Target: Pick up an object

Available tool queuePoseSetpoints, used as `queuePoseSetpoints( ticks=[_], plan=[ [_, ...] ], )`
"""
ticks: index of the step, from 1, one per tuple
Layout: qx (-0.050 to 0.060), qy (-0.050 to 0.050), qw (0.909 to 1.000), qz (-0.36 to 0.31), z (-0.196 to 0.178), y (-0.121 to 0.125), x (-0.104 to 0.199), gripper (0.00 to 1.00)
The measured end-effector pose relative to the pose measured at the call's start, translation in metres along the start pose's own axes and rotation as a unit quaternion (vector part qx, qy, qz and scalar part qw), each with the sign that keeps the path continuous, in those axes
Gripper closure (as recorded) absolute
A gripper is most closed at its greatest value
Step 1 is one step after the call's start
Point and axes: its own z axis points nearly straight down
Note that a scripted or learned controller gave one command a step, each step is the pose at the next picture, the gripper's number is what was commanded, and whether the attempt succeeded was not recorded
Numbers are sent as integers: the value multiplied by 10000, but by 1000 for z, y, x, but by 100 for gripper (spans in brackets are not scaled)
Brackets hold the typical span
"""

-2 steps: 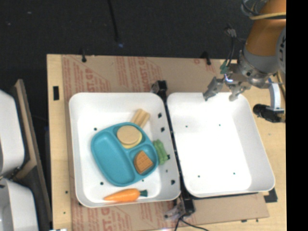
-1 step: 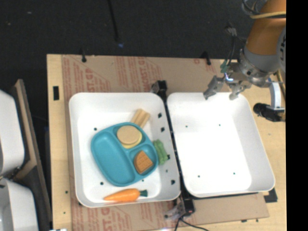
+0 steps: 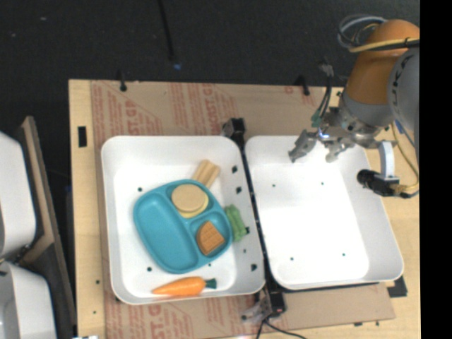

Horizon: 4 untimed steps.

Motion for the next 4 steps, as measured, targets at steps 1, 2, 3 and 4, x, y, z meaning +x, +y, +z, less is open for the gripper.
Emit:
queuePoseSetpoints(
  ticks=[1, 2, 3, 4],
  plan=[
    [1, 1, 10000, -5, 57, 8, 3, 0],
    [-6, -1, 10000, -3, 103, 7, 2, 0],
    [-35, -3, 10000, 1, 89, 9, 2, 100],
    [-50, -5, 10000, -5, 28, 11, 8, 100]
  ],
)
